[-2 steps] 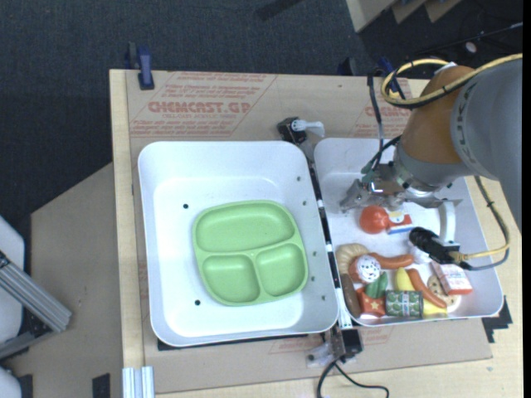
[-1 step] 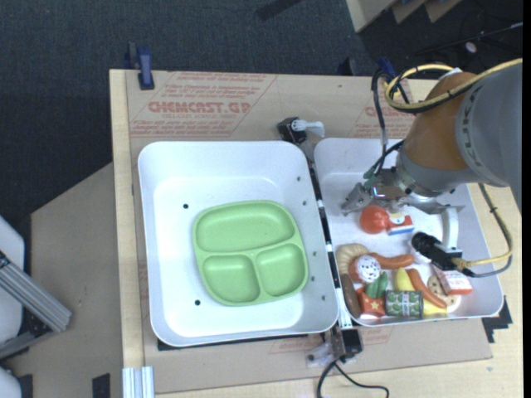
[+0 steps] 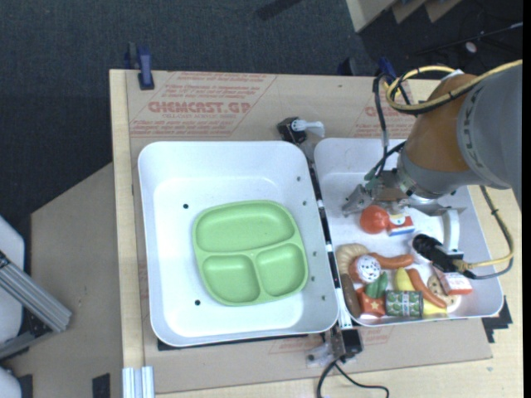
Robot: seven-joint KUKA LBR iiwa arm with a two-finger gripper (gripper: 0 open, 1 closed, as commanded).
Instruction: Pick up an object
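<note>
Toy food heap (image 3: 398, 287) in right bin (image 3: 348, 168), arm (image 3: 465, 131) hiding bin's back corner

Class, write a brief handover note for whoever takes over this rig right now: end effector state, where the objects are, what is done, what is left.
End effector: low in the right bin, just above a red-orange toy; whether it grips anything cannot be told.
Objects: other toy foods are piled in the right bin's near corner. The left bin holds a green divided plate.
Done: nothing visibly lifted.
Left: grasp one object and lift it.
</note>
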